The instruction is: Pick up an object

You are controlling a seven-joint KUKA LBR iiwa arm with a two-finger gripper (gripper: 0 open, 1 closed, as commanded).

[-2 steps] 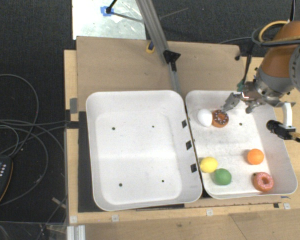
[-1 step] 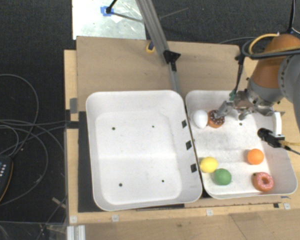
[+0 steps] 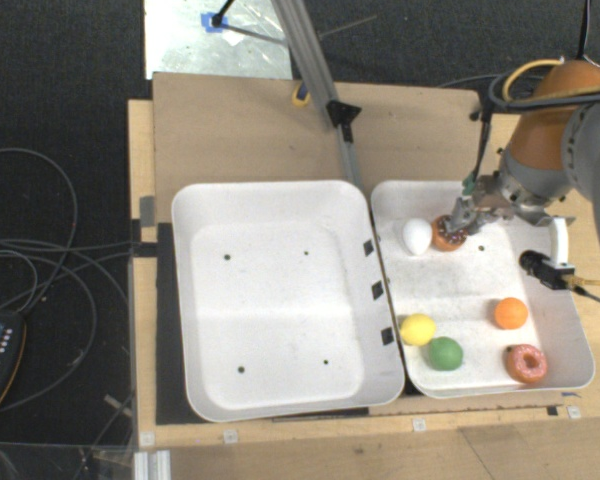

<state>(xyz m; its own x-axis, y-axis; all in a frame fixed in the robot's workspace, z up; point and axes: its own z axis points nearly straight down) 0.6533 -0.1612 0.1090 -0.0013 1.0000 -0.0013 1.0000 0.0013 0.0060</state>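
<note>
The right bin [image 3: 480, 278] holds several small objects. A white egg-shaped piece [image 3: 416, 236] lies at its back left, touching a brown ring-shaped donut [image 3: 447, 237]. My gripper [image 3: 457, 223] is down at that brown donut, its tips right on the donut's top edge. Nearer the front lie a yellow ball [image 3: 417, 329], a green ball [image 3: 444, 353], an orange ball [image 3: 510, 313] and a pink frosted donut [image 3: 526, 363]. The arm comes in from the right, above the bin's back right corner.
The left bin [image 3: 280, 298] sits beside the right one, sharing a rim with black clips. A slanted grey pole [image 3: 315, 63] crosses the bench behind the bins. A black and white fitting [image 3: 548, 263] hangs over the right bin's right rim.
</note>
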